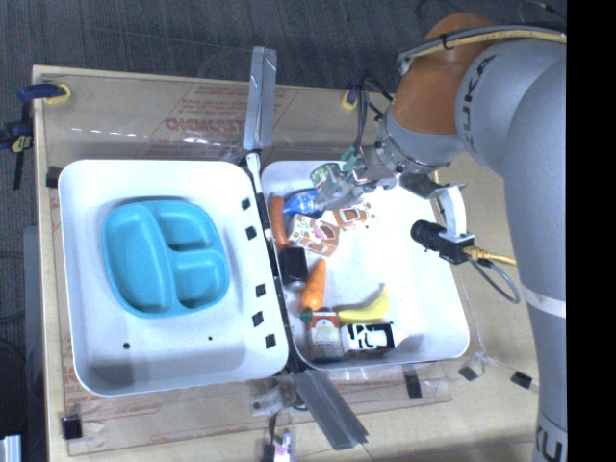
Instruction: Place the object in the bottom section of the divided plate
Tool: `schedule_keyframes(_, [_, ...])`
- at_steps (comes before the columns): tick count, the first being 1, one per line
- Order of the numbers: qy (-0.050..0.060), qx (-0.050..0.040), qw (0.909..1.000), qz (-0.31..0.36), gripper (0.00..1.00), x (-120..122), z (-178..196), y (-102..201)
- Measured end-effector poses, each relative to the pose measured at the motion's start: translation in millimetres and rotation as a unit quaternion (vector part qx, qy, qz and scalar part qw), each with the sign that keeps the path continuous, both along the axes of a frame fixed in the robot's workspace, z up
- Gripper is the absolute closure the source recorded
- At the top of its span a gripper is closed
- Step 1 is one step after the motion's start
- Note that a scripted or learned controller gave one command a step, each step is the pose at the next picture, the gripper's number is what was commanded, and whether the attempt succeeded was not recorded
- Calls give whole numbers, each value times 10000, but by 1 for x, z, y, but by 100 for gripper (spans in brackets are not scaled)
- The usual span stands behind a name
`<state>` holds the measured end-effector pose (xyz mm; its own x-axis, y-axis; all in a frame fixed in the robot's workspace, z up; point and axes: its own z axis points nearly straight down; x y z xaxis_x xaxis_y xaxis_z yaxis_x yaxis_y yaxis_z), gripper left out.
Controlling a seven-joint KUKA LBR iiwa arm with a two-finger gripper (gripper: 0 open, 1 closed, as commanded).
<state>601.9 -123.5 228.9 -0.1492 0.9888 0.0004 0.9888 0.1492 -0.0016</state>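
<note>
The blue divided plate lies in the left bin, placed there as the drop-off, with nothing in its sections. The gripper hangs low over the far end of the right bin, well apart from the plate, among packets; whether its fingers are spread or pinching anything I cannot tell. The carrot, banana and carton lie nearer the plate's side, heaped for picking.

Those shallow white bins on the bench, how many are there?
2. The left shallow white bin holds a blue divided plate. The right shallow white bin holds a jumble of small items, beneath the grey arm's gripper.
</note>
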Motion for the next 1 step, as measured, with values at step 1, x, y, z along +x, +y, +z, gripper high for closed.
schedule_keyframes(1, [-2,-1,9982,599,100,35,-38,60])
